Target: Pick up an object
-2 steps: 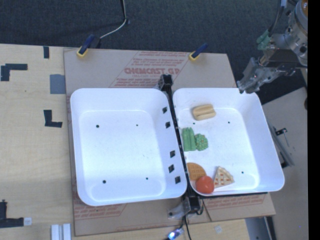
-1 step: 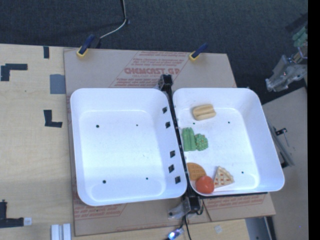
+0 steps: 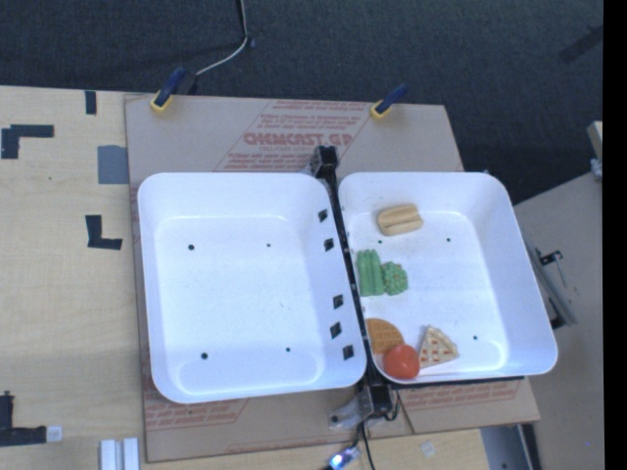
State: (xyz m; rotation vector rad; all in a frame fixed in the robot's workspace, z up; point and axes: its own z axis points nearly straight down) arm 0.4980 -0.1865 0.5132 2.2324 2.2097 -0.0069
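The right bin (image 3: 490,262) holds several small toy foods. A tan bread roll (image 3: 399,219) lies near its back left. A green broccoli-like piece (image 3: 379,274) sits against the left wall at mid depth. In the front left corner an orange round piece (image 3: 382,335) touches a red tomato (image 3: 401,362), and a pale waffle-like wedge (image 3: 438,347) lies just right of them.
The left bin (image 3: 235,282) sits flush against the right one, joined by black clips along the shared wall (image 3: 338,272). Both rest on a cardboard sheet (image 3: 294,135) held by two clamps at the back. A cable (image 3: 230,47) runs behind.
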